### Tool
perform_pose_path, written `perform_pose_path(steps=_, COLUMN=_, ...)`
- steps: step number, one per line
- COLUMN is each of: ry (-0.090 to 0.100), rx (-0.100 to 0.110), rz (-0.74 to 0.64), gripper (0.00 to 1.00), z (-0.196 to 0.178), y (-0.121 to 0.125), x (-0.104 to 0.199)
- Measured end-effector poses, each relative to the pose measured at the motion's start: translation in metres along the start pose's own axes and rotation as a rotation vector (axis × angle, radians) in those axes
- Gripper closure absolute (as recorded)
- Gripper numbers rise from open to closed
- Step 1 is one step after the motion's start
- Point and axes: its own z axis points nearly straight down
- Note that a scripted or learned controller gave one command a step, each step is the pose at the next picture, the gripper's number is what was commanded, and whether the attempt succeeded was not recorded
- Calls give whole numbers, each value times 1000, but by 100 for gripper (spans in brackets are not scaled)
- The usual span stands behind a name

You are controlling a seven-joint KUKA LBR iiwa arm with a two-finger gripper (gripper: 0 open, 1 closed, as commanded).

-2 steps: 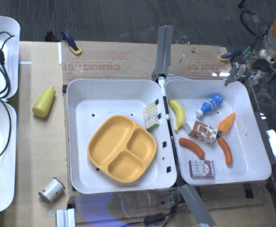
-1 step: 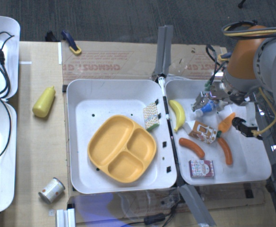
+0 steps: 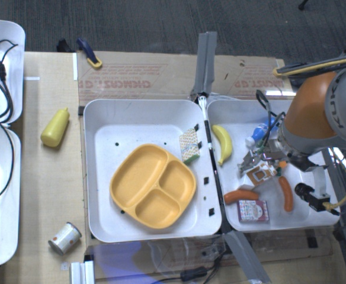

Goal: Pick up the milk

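Apparently hand [image 3: 251, 161] beside milk [image 3: 261, 173].

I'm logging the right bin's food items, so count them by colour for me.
Yellow: 1, the banana
Orange-red: 2, one sausage and another sausage
Pink: 1, the carton
Total: 4

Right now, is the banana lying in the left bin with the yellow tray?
No, the banana lies in the right bin, while the yellow tray sits in the left bin.
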Motion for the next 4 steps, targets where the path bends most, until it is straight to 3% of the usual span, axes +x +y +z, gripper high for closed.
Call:
perform_pose_path(steps=1, ry=-1, rx=-2, rz=4, gripper=100, z=-9, y=1, x=-1)
perform_pose_path(steps=2, ry=-1, rx=-1, rz=4, gripper=0, z=-9, y=0, x=-1)
perform_pose_path(steps=3, ry=-1, rx=-2, rz=31, gripper=0, z=-1, y=42, x=-23)
perform_pose_path(steps=4, ry=0, rx=-1, rz=-165, gripper=0, z=-1, y=29, x=-22)
